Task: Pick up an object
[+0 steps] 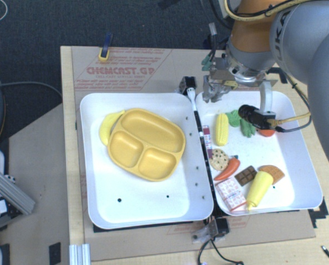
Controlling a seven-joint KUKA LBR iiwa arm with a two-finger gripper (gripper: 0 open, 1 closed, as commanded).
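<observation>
Yellow plastic corn cob upright-lengthwise near the left wall of the right-hand white bin, among toy foods: chocolate-chip cookie, red chilli, yellow bottle. Gripper above the bin's far-left corner, apart from the cob; finger state indiscernible. Yellow three-compartment tray in the left-hand white bin.

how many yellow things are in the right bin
2. A corn cob lies near the top left of the right bin, and a yellow bottle lies near its bottom edge. The arm may hide more at the top.
</observation>
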